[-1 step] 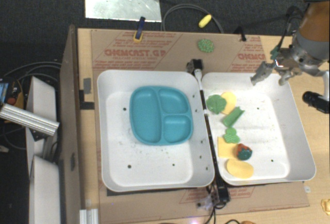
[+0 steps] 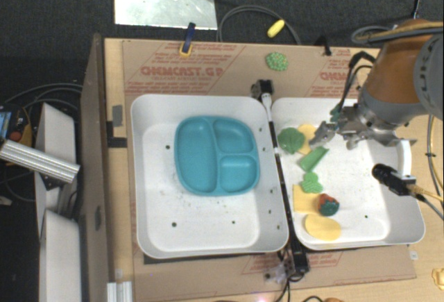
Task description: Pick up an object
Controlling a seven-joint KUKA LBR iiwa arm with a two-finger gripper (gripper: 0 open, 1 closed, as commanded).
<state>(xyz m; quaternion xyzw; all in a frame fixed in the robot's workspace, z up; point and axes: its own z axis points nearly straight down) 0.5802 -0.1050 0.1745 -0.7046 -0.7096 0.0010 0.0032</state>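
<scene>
Several small items lie in the left half of the right bin (image 2: 399, 228). A leafy green piece (image 2: 290, 140) sits beside a yellow piece (image 2: 309, 130), with a green stick (image 2: 313, 158) below them. Further forward are a small green piece (image 2: 311, 184), a flat yellow square (image 2: 302, 199), a red and teal object (image 2: 328, 205) and a pale yellow disc (image 2: 323, 228). My gripper (image 2: 336, 134) hangs low over the bin's upper middle, just right of the yellow piece and above the green stick. Nothing is visibly held in it.
A blue divided plate (image 2: 216, 155) lies in the left bin (image 2: 156, 224). The divider (image 2: 277, 175) runs between the bins. A black part (image 2: 390, 179) on a cable juts over the right bin. A green ball (image 2: 277, 61) and a yellow object (image 2: 276, 28) lie behind the bins.
</scene>
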